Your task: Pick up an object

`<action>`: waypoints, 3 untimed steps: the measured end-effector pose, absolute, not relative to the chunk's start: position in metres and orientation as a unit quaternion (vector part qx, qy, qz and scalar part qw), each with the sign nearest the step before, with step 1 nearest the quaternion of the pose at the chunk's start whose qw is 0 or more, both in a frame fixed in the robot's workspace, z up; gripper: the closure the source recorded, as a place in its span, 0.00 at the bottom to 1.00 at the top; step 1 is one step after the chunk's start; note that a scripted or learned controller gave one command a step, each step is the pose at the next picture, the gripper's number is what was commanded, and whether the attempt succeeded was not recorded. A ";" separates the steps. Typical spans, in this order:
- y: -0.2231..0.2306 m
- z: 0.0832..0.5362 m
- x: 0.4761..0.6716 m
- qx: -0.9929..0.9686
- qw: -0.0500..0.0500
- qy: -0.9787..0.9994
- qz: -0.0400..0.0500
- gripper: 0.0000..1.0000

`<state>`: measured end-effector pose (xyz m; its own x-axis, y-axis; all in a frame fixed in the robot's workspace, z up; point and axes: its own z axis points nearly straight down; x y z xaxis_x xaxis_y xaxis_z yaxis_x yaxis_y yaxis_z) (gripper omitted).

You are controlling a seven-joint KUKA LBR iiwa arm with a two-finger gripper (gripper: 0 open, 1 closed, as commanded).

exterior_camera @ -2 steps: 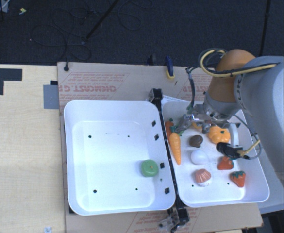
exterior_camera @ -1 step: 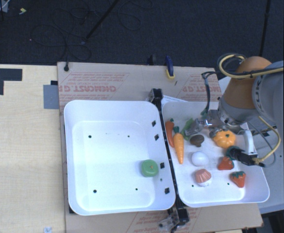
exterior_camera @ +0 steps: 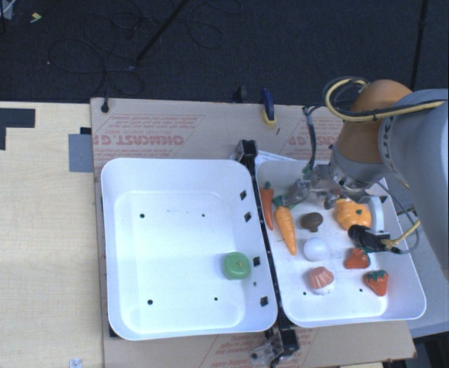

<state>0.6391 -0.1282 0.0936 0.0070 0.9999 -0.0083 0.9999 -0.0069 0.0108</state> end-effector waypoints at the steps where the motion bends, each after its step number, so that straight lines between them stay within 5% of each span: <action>1: -0.111 0.093 0.538 0.709 0.004 0.705 0.003 0.00; 2: -0.084 0.091 0.598 0.706 0.003 0.708 0.002 0.00; 3: -0.083 0.103 0.597 0.708 0.002 0.706 0.004 1.00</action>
